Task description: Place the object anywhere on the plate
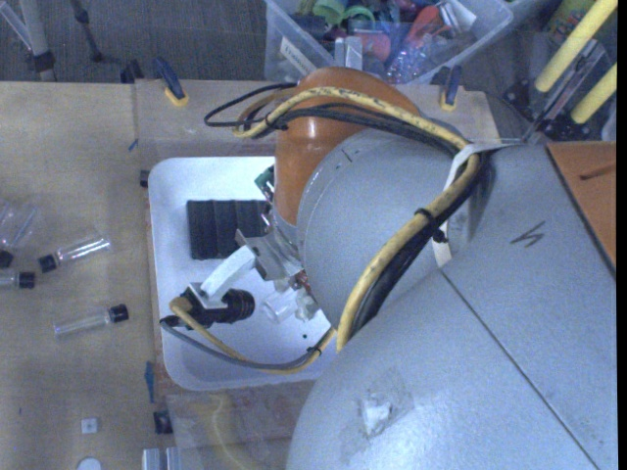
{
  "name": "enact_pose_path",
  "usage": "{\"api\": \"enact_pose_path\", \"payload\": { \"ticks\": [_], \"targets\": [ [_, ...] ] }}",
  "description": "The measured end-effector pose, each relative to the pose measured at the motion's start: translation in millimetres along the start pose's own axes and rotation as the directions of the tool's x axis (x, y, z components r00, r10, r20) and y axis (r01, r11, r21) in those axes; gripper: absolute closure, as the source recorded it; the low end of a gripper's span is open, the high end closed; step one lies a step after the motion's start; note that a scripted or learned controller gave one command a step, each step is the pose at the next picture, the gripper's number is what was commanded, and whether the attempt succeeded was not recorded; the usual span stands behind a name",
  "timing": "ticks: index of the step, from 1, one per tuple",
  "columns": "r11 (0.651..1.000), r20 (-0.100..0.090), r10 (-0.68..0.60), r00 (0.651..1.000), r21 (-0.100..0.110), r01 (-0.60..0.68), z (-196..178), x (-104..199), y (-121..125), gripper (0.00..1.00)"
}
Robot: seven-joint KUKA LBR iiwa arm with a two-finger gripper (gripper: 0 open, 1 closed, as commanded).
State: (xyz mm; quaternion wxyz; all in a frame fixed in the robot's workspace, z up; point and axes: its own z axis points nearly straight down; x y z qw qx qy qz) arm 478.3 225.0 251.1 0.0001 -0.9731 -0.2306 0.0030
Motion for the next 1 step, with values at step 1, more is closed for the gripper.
{"api": "enact_pose_path", "payload": {
  "ticks": [1],
  "targets": [
    [1.000, -0.001, -0.022, 1.000, -0.001, 0.022, 46.1, 53.8, 28.2, 1.00]
  ]
}}
